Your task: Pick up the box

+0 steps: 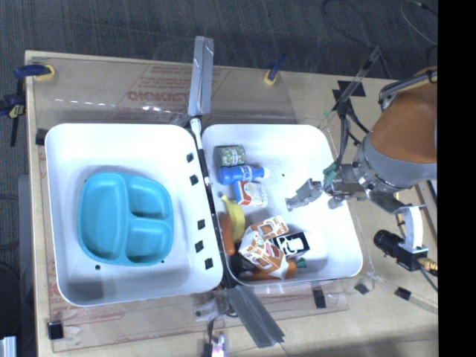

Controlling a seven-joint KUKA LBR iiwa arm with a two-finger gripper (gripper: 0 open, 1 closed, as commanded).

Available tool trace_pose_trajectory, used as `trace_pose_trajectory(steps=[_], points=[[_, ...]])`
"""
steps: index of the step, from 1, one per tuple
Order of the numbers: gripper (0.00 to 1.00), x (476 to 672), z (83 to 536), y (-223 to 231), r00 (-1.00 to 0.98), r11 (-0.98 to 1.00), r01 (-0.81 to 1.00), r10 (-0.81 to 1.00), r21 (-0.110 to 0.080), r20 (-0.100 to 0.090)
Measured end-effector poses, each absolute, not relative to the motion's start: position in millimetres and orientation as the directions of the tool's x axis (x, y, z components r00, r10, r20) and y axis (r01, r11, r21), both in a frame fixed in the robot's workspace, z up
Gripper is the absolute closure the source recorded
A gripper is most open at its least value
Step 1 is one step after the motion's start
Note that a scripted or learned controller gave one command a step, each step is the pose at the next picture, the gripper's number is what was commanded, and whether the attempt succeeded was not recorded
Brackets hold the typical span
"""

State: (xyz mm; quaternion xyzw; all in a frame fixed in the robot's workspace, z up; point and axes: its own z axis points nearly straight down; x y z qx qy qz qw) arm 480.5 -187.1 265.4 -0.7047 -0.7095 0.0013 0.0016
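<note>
White bins (74, 143), box (265, 248), fingers (303, 194) above

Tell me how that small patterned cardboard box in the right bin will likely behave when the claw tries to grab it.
The small patterned cardboard box probably feels light and stiff, though thin card may dent under a squeeze. It rests tilted on other items against the right white bin wall, so it may shift or slide. The yellow banana beside it could get nudged.

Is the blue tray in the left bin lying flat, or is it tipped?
Flat. The blue tray lies on the floor of the left bin, its three compartments facing up.
</note>
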Motion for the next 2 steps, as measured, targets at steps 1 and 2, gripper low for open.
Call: trace_pose_trajectory(steps=[1, 2], points=[[0.00, 557.8, 191.7, -156.5, 0.060, -0.060, 0.998, 0.998, -0.005, -0.001], [0.00, 557.8, 191.9, -156.7, 0.060, -0.060, 0.998, 0.998, -0.005, -0.001]])
